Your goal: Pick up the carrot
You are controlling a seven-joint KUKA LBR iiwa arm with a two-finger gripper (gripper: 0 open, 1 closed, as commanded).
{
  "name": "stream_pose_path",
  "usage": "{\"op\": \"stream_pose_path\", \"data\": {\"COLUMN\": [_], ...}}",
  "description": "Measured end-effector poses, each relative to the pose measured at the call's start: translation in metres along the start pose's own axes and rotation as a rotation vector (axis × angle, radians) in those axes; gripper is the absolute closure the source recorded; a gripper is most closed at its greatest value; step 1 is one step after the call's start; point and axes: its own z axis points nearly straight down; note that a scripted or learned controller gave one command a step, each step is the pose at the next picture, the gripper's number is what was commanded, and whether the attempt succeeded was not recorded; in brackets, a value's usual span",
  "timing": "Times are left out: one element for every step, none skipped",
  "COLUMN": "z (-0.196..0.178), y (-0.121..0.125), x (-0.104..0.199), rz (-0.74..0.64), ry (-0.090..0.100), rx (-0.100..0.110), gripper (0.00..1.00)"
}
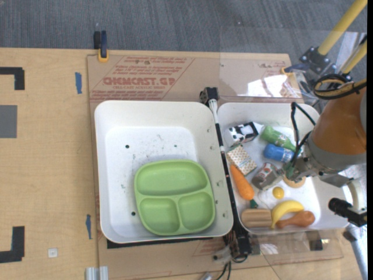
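Lying untouched in the right bin [317,214], the carrot [241,182] rests against the bin's left wall, tip toward 5 o'clock; the pick-up is judged not yet begun. The arm's hand [294,174] hangs low over the clutter near the bin's middle, and whether it is open or closed cannot be told. From the hand, the carrot lies at about 9 o'clock, near but apart, with a small grey item [265,177] between them.
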Motion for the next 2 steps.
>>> {"op": "stream_pose_path", "data": {"z": [0.036,-0.060], "y": [-0.011,0.012], "x": [-0.007,0.101], "rz": [0.102,0.231], "ry": [0.008,0.006], "rx": [-0.010,-0.014], "gripper": [0.00,0.00]}}
